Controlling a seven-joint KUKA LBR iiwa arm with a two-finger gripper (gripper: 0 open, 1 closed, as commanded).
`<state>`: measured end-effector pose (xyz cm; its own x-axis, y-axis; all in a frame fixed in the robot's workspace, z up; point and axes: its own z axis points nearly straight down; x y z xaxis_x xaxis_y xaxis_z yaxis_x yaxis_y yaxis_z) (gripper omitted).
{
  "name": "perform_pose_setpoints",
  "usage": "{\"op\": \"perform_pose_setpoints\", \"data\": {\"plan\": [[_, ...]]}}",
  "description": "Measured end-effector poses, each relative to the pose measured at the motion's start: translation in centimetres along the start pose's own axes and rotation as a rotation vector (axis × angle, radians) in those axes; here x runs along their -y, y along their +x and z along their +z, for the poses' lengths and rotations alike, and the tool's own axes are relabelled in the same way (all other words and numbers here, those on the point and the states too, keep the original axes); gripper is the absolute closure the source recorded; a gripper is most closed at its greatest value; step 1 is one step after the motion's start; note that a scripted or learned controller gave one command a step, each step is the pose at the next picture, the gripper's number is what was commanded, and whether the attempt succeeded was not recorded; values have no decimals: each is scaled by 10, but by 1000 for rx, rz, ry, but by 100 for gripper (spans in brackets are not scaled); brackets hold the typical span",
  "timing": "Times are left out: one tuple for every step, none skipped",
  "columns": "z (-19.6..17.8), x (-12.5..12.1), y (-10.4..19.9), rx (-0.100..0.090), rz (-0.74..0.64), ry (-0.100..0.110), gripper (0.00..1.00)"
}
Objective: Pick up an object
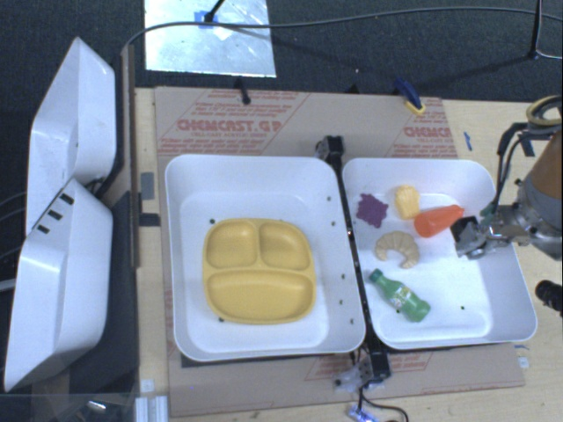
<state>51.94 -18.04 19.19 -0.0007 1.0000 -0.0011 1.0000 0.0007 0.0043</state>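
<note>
In the right bin (506, 319) lie a purple piece (372, 208), a yellow block (406, 201), an orange carrot (437, 221), a tan croissant (398, 248) and a green bottle (399, 294). My gripper (470, 236) reaches in from the right, low over the bin, just right of the carrot's thick end. I see nothing held in it.
The left bin (185, 262) holds a yellow divided plate (259, 269). Both bins rest on a cardboard sheet (229, 121). White housings (62, 227) stand at the far left. Cables cross the dark floor at the back.
</note>
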Motion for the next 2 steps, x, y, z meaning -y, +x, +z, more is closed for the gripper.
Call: {"op": "perform_pose_setpoints", "data": {"plan": [[-58,7,1,0,0,-1,100],[-64,11,53,-2,-4,3,100]]}}
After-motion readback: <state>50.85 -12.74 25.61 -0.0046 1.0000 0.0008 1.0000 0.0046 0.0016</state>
